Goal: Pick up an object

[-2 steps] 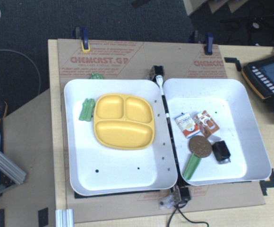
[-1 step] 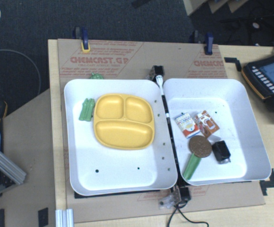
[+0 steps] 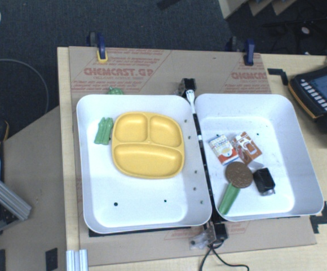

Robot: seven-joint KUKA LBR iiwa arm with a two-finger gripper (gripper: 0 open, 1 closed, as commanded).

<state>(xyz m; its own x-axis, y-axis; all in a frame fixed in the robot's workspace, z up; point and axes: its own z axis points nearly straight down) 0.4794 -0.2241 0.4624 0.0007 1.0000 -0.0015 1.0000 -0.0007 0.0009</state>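
Observation:
The right bin (image 3: 276,109) holds several small things. Two snack packets lie near its middle, a white one (image 3: 221,146) and a red-brown one (image 3: 247,147). Below them a brown round cookie-like disc (image 3: 239,174) rests, with a small black block (image 3: 264,181) to its right. A green cylinder (image 3: 229,198) lies at a slant near the bin's front left corner. In the left bin (image 3: 96,179) a yellow divided plate (image 3: 148,144) sits with a green bean-like piece (image 3: 103,131) to its left.
A small green thing (image 3: 115,91) lies on the cardboard just behind the left bin. Blue clamps (image 3: 101,43) (image 3: 248,52) hold the board's far edge. A black and orange pendant (image 3: 320,92) lies at the right. Cables trail at the front (image 3: 214,241).

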